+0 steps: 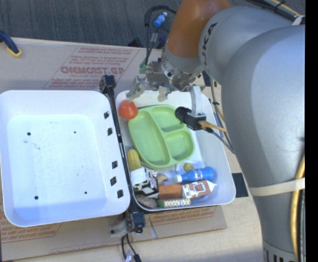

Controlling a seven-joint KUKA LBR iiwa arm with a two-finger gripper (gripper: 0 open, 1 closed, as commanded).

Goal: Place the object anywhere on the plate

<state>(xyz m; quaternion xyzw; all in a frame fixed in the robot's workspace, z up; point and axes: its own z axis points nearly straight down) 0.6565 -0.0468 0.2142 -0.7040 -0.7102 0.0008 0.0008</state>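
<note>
- nearest us, along the front wall of the right bin (224, 192), we see a huddle of small goods: a blue bottle (198, 174) lying on its side, a brown carton (194, 189) with white marks we cannot read, a dark red block (169, 191), a thin patterned stick (175, 203) and a black and white piece (142, 180). we judge they sit there simply because the plate takes up the rest of the floor.
- a corn cob (133, 158) lies just beside the plate's left edge, against the bin wall.
- the green plate (161, 138), split into compartments, fills the middle of that bin. nothing lies on it, so we judge the task not yet done.
- the left bin (49, 152) sits beside it, the two clipped together by black clamps (115, 146) along their shared rim, likely to keep them from sliding.
- the tomato (128, 110), red and round, rests at the plate's far left corner, touching or just off its rim; we take it for the object to place.
- the hand (150, 86) hangs above and just beyond the tomato, with nothing visible in it; we cannot tell its state.
- farthest, the cardboard (66, 64) on the worktop reads "chemcast gp" in red print; the smaller lines are too fine to read. a blue clip (9, 42) pins its corner.
</note>
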